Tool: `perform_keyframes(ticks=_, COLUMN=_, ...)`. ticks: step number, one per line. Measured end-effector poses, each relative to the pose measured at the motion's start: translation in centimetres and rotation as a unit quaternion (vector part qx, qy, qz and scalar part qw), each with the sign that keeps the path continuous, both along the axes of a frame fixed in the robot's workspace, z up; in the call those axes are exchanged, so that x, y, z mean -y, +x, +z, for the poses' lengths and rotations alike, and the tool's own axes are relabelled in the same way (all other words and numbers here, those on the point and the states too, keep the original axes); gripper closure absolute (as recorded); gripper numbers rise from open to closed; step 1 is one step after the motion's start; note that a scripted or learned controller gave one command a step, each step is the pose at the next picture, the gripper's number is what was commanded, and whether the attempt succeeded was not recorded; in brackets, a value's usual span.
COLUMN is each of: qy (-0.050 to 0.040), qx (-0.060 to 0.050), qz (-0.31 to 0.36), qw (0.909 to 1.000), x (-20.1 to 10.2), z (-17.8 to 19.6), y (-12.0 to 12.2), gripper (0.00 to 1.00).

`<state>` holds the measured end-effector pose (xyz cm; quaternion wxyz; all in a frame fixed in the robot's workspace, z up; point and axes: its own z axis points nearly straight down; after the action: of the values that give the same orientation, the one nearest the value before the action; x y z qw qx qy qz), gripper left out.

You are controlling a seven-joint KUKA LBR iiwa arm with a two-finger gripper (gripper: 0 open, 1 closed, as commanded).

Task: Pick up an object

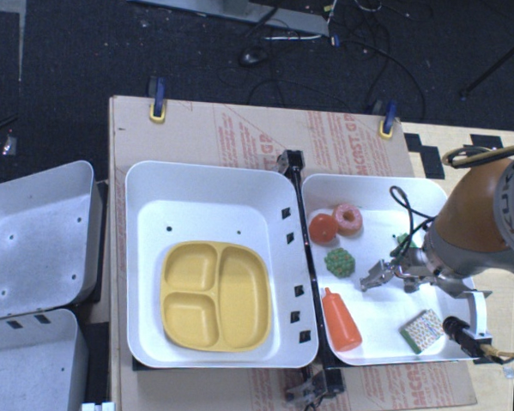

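Counter [209, 129]: a brown board clamped at its far edge, carrying two shallow white bins side by side.

Left bin [146, 194]: holding one yellow compartment tray [215, 295], three wells, lying flat toward the near half.

Right bin [374, 191]: holding five loose items.
- Red tomato [322, 229], sitting near the far left corner, touching the pink doughnut [348, 218] just to its right.
- Green broccoli floret [340, 262], lying just below the tomato.
- Orange-red bottle [341, 320], lying on its side along the left wall, cap pointing to the far side.
- Patterned sponge block [422, 330], green along one edge, resting tilted near the near right corner.

Arm [480, 212]: grey with an orange band, reaching in from the right over the right bin.

End effector [375, 279]: hovering over bare bin floor in the middle of the right bin, right of the broccoli floret and well apart from the sponge block. Its metal fingers are standing spread, with nothing between them. No item is being lifted; all five are lying on the bin floor.
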<state>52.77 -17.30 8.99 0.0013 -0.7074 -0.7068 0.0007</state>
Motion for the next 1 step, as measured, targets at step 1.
perform_keyframes(ticks=1, qy=-0.0003, qx=0.001, qz=0.000, qw=1.0000, x=-0.01, z=1.18, y=0.07, gripper=1.00)
